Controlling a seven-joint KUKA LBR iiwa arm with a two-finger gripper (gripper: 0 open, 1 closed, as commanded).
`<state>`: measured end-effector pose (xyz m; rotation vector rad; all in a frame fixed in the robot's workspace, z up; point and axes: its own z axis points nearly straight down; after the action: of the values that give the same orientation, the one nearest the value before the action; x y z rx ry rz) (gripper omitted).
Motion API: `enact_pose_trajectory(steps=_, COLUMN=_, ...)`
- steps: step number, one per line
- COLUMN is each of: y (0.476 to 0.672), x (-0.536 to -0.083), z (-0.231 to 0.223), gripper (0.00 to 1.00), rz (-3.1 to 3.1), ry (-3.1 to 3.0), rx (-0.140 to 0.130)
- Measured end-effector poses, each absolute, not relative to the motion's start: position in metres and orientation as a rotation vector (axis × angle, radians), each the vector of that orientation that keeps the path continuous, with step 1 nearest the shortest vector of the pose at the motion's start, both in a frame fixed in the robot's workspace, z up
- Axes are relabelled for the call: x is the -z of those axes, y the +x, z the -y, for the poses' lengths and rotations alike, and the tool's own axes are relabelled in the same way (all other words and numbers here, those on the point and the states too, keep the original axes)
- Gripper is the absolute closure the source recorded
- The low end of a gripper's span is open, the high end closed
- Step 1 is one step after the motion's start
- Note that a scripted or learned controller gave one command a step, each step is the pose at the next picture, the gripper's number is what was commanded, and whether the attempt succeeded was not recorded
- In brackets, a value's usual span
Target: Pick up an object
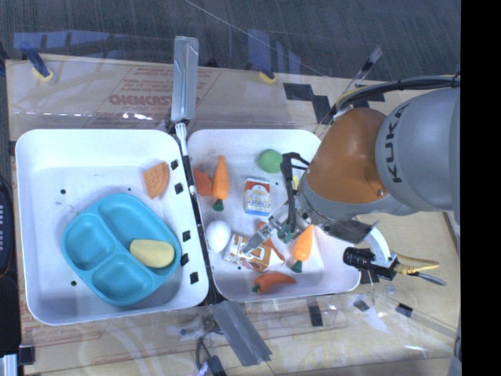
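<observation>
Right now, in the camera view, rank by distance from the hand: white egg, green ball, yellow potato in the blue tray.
Measured from the hand:
1. White egg, right bin, just to the view's left of it.
2. Green ball, right bin, at the far wall.
3. Yellow potato, left bin, in the blue tray.

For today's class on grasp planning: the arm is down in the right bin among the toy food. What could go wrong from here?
1. Crowding: the gripper sits among a carrot, a snack packet and a small carton, so it may nudge or catch the wrong one.
2. The white egg nearby looks round and might roll if bumped.
3. The arm's bulk hides part of the right bin, so a failed grasp could be hard to spot.
</observation>
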<state>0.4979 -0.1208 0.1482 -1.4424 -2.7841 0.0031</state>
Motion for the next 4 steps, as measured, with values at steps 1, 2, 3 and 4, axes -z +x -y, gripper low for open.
enact_pose_trajectory(steps=1, y=0.5, x=-0.156, z=0.12, gripper=1.0, rz=2.788, ry=-1.432, rx=-0.002)
enact_pose_trajectory(steps=2, y=0.5, x=-0.156, z=0.12, gripper=0.0, rz=2.788, ry=-1.432, rx=-0.003)
enact_pose_trajectory(steps=3, y=0.552, x=-0.169, z=0.097, gripper=0.0, rz=2.943, ry=-1.096, rx=0.0)
enact_pose_trajectory(steps=4, y=0.508, x=-0.09, z=0.091, gripper=0.0, rz=2.904, ry=-1.183, rx=0.002)
